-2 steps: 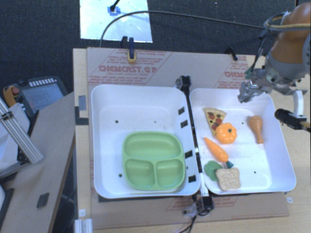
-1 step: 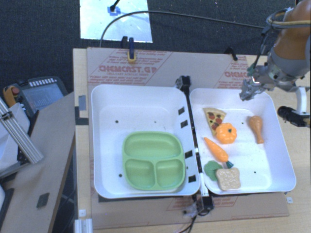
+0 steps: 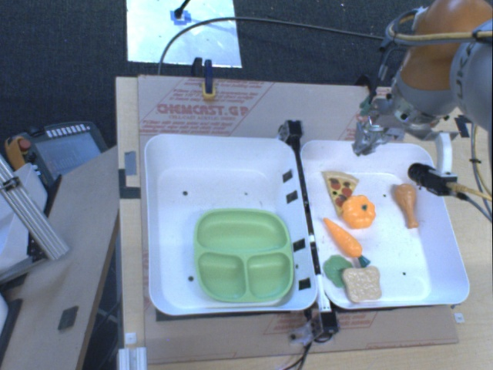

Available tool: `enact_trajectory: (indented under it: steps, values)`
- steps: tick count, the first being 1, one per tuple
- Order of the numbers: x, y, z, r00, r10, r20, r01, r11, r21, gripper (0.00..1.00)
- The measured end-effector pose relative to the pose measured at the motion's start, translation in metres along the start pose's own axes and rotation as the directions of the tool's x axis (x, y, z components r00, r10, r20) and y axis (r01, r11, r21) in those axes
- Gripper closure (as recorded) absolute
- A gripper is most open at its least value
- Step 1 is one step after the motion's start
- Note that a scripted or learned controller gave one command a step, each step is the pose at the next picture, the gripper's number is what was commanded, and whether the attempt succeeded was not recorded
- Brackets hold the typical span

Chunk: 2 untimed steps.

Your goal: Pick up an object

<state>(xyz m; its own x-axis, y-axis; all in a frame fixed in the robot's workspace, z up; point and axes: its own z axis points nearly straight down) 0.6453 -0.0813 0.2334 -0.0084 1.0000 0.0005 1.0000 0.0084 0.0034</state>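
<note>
white plastic makes up both shallow bins; the left bin [image 3: 166, 176] carries a green divided tray [image 3: 243, 254], and the right bin [image 3: 443, 241] holds the toy food. the gripper [image 3: 368, 141] hangs over the right bin's far rim, above and apart from the pieces, with nothing seen between its fingers. they look blurred and bunched against the wrist, so i cannot tell whether they are spread or closed. the arm [image 3: 443, 37] is cut off at the right edge. a pizza slice [image 3: 340, 186] touches an orange pumpkin [image 3: 358, 211]; a drumstick [image 3: 407, 202] lies to their right. nearer, a carrot [image 3: 343, 237] points toward a bread slice [image 3: 362, 284], which partly covers a green piece [image 3: 335, 269], perhaps a leafy vegetable.
</note>
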Motion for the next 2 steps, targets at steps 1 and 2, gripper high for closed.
enact_trajectory:
  steps: [1,2]
  values:
    - [0.051,0.013,-0.004,1.0,-0.001,0.0,0.001,1.0,-0.001,1.0]
    - [0.11,0.014,-0.011,1.0,-0.001,-0.001,0.001,1.0,0.001,1.0]
